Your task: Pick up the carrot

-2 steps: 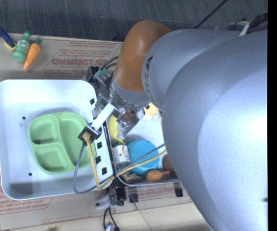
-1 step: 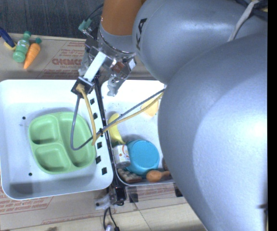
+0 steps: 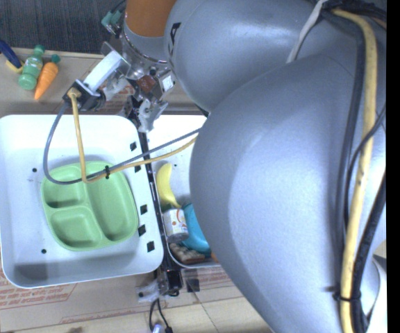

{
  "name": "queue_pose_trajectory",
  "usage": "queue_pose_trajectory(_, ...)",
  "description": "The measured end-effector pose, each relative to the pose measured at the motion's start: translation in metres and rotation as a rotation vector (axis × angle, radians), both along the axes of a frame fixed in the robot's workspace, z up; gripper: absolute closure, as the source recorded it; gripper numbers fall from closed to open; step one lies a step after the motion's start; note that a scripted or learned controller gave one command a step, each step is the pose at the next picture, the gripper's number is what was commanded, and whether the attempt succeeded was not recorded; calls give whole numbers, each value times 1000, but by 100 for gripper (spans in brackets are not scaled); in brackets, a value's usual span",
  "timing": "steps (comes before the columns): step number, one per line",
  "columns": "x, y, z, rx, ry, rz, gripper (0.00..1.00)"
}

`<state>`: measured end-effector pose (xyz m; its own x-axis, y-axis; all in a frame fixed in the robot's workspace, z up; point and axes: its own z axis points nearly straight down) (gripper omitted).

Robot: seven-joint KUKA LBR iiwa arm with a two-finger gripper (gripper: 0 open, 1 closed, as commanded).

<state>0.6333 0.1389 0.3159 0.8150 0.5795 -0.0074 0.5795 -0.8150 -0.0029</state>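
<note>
Pincer (image 3: 143, 114) above bin divider, carrot (image 3: 46, 79) on bench (image 3: 82, 71)

My big grey arm (image 3: 283, 158) hides most of the right bin (image 3: 179, 134). A banana (image 3: 165, 184), a blue thing (image 3: 194, 233) and a small carton (image 3: 175, 222) peek out at its 9 o'clock side. I can't tell how my gripper (image 3: 144, 113) stands.

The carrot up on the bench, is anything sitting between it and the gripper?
Nothing visible blocks it. The carrot lies on the bench behind the left bin, beside a green bottle, and the gripper is off to its right.
</note>
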Motion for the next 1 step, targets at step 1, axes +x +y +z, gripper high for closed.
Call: queue_pose_trajectory(1, -42, 11, -140, -7, 14, -138, 0)
